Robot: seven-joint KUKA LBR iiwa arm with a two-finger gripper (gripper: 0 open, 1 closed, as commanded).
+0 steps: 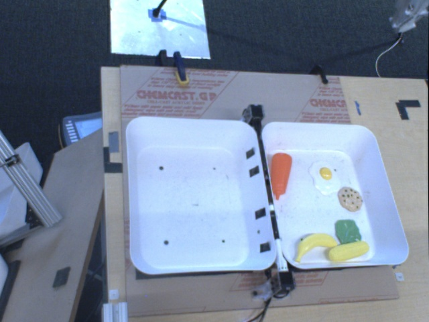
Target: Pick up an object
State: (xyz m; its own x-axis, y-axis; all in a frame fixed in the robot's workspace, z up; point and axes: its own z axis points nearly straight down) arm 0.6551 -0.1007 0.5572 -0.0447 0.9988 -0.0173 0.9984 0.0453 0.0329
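Looking into the right bin (375, 146), you had a carrot (280, 174) lying near its left wall, apart from the other toys: likely light, stiff and slick, best pinched across its thick middle. Whether your jaws were open I couldn't tell.

Carrot (280, 174); egg (325, 177); cookie (349, 198); banana (314, 244).

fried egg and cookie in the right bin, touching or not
Apart. The camera view shows white bin floor between the fried egg and the cookie.
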